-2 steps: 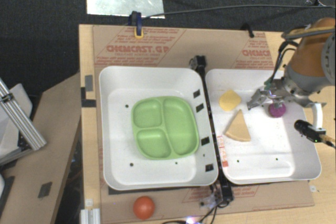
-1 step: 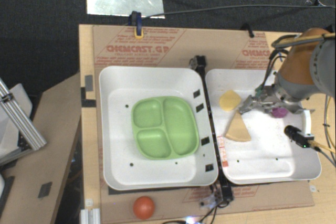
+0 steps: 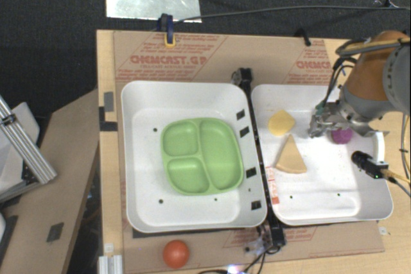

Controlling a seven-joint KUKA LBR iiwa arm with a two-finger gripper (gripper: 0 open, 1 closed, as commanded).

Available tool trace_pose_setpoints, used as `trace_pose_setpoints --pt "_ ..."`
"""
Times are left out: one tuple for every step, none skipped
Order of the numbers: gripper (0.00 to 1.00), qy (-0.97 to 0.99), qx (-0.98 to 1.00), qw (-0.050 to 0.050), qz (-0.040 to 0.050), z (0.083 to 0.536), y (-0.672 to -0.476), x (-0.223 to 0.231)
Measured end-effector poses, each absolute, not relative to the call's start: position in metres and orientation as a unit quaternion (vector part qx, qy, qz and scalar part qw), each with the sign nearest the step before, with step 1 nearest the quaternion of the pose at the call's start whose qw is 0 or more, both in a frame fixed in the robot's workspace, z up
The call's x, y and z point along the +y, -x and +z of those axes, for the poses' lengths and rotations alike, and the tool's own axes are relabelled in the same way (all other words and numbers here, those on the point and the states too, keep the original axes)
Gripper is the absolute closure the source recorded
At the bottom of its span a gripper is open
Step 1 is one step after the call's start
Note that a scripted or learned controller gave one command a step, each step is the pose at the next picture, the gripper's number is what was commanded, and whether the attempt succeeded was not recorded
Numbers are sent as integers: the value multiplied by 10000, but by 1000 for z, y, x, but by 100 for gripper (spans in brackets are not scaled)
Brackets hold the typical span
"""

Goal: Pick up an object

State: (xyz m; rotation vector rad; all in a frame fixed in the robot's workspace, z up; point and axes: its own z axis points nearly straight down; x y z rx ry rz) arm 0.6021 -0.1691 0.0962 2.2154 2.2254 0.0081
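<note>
Camera view showed the near edge of the desk first, an orange-red ball lying on it outside the bins. Farther in, the green divided plate sat in the left bin. In the right bin, the tan wedge pointed its long axis away from the camera, toward the yellow piece. My tool was just right of both, a purple object touching its right side. Whether it was open or closed, I could not tell. I judged the purple object nearest.
</note>
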Motion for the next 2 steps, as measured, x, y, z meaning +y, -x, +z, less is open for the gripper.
trace_pose_setpoints --pt "100 -7058 7084 21 13 140 -601 -169" --pt "100 -7053 7089 36 21 204 -607 -168"
